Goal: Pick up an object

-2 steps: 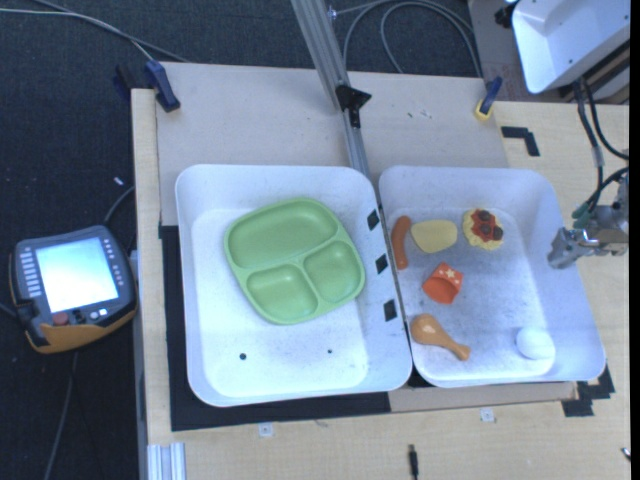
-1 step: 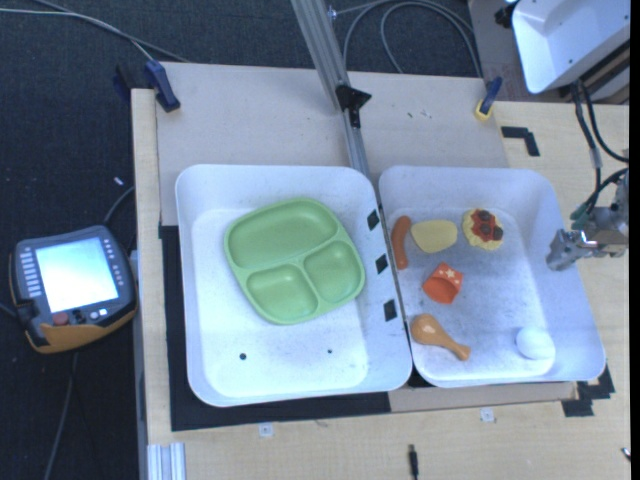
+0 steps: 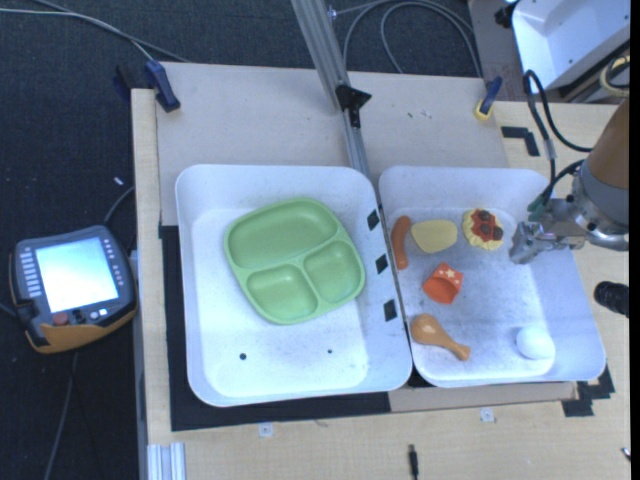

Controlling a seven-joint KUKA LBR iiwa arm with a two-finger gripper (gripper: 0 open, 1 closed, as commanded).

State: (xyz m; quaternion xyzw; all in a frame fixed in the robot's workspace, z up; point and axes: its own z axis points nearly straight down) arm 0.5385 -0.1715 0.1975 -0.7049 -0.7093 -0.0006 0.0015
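Nearest the camera, along the front of the right bin (image 3: 575, 298), lie a drumstick (image 3: 438, 335) toward the middle wall and a white egg (image 3: 534, 343) in the front right corner, well apart from each other. Just behind the drumstick sits a small orange-red piece (image 3: 443, 284) — a tilted block, its exact kind hard to tell.

Farther back in the same bin runs a row: a sausage (image 3: 400, 241) lying lengthwise beside the dividing wall, a yellow flat piece (image 3: 434, 235) just to its right, and a little tart (image 3: 483, 228) with red topping near that.

The gripper (image 3: 526, 243) hangs over the bin's right part, just right of the tart and apart from it. Whether the jaws are spread or closed cannot be told at this angle; nothing shows between them — no toy is lifted off the bin floor.

In the left bin (image 3: 200, 268) a green tray (image 3: 292, 260) with three compartments lies flat, turned at a slant.

Both bins rest on the pale surface (image 3: 260, 108), and a metal post (image 3: 325, 38) rises from behind the bins' shared edge.
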